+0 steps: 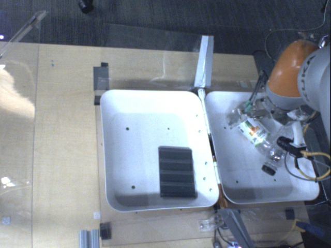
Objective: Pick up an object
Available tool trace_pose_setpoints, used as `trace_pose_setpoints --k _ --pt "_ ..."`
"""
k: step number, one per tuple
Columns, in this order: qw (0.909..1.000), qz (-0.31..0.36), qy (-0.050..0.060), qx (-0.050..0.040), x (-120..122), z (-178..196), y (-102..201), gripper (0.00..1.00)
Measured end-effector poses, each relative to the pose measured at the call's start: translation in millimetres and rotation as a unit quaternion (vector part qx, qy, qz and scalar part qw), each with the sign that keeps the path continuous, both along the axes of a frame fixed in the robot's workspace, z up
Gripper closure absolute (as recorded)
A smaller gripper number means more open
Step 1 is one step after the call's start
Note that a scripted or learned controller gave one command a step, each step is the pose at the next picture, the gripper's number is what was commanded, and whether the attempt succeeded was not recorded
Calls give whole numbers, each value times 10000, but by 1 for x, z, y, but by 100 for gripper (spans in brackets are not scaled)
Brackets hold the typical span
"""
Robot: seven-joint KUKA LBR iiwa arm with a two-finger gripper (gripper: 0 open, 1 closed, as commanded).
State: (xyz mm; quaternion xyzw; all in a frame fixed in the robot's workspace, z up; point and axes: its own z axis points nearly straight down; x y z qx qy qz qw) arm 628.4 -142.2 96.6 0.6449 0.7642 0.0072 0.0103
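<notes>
Hand (257,135) hangs low over the right bin (232,190).

Arm (305,76) cut off at right edge; claw (253,130) fingers too cluttered to tell.

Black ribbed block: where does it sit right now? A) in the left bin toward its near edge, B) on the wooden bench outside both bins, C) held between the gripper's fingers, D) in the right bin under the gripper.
A: the black ribbed block lies flat on the floor of the left bin, near its front wall, while the gripper is over the right bin.
</notes>
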Motion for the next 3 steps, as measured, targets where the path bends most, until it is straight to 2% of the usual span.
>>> trace_pose_setpoints --k 1,2,3 --pt "9998 163 142 -3 11 -2 2 0" --pt "9995 302 104 -7 10 -3 2 0" --pt "9994 314 110 0 11 9 3 100"
